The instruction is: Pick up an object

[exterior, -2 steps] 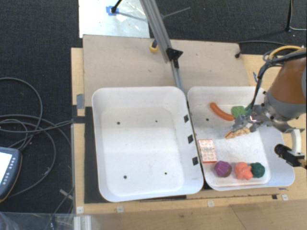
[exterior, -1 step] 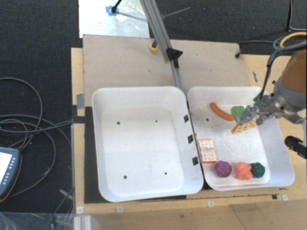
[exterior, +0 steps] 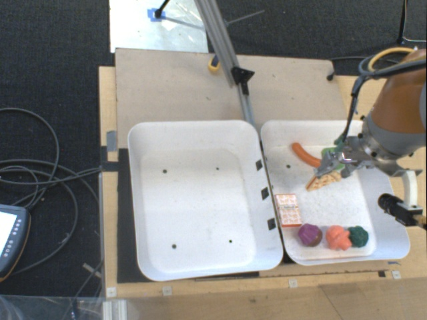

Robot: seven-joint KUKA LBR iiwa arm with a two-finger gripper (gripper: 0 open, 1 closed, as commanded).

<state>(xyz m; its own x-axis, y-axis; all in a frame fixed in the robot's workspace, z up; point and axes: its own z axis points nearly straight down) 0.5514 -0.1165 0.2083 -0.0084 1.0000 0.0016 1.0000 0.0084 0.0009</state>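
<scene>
Grasp step: gripper (exterior: 335, 163) down in right bin (exterior: 320, 133), on the waffle-cone toy (exterior: 322, 181) by the orange sausage (exterior: 306, 155). Can't tell fingers' state. Next: confirm grip, lift straight up.

Two bins sit side by side on the bench (exterior: 167, 85). The left bin (exterior: 143, 139) is in the middle of the frame. The right bin (exterior: 393, 242) holds a sausage (exterior: 305, 155) near its top, a wedge (exterior: 323, 181) just below it, a small box (exterior: 288, 210) lower left, and three toys (exterior: 333, 237) in a row along the bottom.
</scene>
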